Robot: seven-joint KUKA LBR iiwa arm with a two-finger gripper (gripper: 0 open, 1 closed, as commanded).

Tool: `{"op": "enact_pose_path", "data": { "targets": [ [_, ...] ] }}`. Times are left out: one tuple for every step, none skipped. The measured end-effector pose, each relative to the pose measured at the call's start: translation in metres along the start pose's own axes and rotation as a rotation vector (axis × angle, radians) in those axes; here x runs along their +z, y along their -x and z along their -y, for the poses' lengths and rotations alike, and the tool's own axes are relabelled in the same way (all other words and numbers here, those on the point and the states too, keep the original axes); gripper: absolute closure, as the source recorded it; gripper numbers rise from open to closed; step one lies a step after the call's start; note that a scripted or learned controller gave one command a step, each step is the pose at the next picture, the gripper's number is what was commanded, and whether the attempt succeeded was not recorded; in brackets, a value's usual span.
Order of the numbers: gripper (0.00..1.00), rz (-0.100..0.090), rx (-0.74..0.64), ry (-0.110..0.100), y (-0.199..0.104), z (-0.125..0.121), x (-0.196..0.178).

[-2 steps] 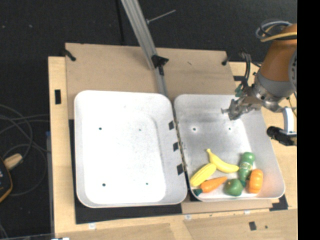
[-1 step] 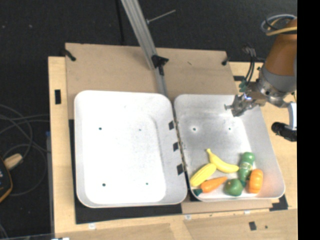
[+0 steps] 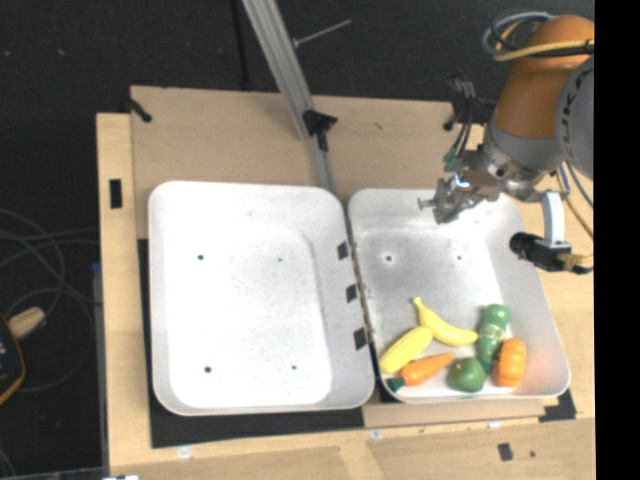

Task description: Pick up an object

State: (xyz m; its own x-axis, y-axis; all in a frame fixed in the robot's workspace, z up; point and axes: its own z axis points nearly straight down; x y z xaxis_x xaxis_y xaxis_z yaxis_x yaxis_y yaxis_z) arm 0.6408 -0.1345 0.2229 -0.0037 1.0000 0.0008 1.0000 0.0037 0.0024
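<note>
The gripper (image 3: 452,202), whose state I cannot tell, is hovering over the right bin's (image 3: 400,230) far edge, risking closing on nothing with the toys (image 3: 455,348) clustering well apart.

The arm (image 3: 545,88) has a rounded orange segment with a glossy highlight, set above a grey metallic wrist collar. Thin grey cable loops arch over the top of the orange part, and dark wires run down its left side. Below the wrist sits a small metal claw (image 3: 455,200). A white bracket with a black cylindrical piece juts out at the right.
</note>
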Motion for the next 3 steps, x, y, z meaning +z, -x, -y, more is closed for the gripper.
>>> {"op": "enact_pose_path", "data": {
  "targets": [
    [1.0,0.0,0.001,-0.001,-0.042,-0.011,-0.007],
    [1.0,0.0,-0.001,-0.002,-0.101,-0.018,-0.002],
    [1.0,0.0,0.001,-0.001,-0.144,-0.022,-0.012]
  ]
}}
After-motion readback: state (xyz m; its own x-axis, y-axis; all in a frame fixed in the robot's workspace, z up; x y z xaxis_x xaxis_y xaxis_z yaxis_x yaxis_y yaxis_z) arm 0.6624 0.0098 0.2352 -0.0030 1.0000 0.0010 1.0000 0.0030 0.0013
